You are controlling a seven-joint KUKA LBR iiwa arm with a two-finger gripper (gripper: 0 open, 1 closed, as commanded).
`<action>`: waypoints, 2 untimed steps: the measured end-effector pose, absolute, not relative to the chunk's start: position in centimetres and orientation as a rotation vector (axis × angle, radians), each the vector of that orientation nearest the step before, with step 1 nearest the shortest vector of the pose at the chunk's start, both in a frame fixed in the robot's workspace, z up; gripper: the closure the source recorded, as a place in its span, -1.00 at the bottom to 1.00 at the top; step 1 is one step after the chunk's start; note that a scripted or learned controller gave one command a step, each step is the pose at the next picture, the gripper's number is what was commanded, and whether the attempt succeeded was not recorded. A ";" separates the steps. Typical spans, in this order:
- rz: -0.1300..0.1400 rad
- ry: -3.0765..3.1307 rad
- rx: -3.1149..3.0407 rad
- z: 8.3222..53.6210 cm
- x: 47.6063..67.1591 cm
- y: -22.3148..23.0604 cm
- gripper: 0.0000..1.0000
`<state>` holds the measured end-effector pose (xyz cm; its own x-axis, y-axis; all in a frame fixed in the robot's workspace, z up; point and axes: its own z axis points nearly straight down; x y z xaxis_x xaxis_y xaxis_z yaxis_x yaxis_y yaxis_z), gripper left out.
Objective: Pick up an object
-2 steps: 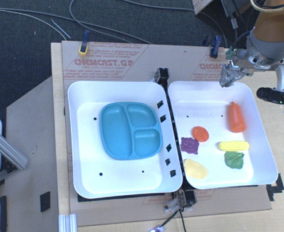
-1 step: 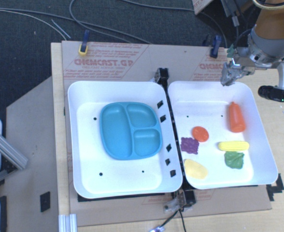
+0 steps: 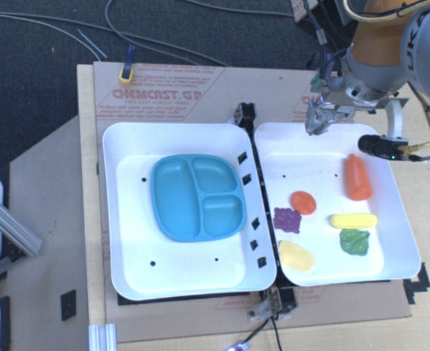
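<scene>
hand (image 3: 319, 125) – grip state unclear, over right bin (image 3: 405, 232) rim | bench (image 3: 171, 93) – cardboard | floor (image 3: 32, 64) – dark carpet

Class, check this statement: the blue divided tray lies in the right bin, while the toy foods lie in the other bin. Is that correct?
Not quite. The camera view shows the blue divided tray in the left bin; the toy foods lie in the other, right bin.
</scene>
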<state>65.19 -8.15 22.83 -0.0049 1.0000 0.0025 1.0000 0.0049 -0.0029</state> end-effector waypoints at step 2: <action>-0.001 -2.226 -2.213 22.4 65.0 3.4 1.00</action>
